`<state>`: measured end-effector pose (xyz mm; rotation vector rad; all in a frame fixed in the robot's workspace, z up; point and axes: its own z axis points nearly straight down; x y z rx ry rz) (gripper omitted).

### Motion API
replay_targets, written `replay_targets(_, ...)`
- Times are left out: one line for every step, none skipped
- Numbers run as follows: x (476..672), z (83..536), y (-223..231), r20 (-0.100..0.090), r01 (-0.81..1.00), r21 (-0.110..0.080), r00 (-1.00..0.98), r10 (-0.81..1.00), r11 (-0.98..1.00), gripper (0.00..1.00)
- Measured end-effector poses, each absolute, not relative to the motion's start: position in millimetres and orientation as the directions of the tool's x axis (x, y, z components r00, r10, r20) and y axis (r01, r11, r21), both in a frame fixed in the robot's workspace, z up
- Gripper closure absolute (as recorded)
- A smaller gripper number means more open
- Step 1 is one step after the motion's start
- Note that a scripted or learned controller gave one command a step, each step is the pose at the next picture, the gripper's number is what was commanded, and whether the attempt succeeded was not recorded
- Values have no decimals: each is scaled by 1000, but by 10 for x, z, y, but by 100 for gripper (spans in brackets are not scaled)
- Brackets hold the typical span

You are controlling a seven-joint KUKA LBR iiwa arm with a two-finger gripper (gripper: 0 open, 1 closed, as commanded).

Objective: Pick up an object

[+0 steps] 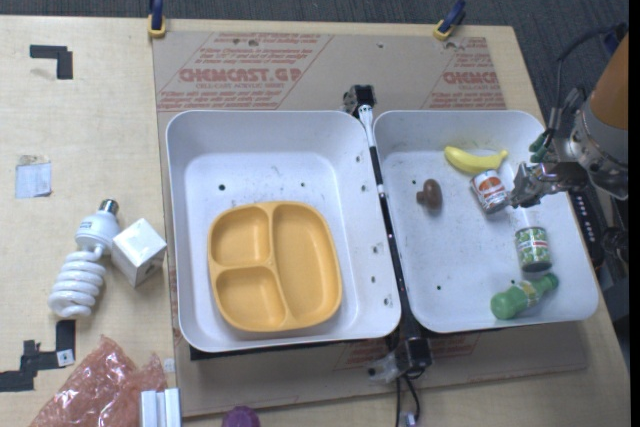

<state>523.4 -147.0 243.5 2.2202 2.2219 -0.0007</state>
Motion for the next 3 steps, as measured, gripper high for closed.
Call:
replay_targets(5091,922,-1309,0,1000,0,2,1000,-2,0)
replay_targets(5803,929,-1198,-1,1000,1,0,1000,0,0)
replay_targets(5295,922,-1117,0,1000,0,2,1000,-2,0)
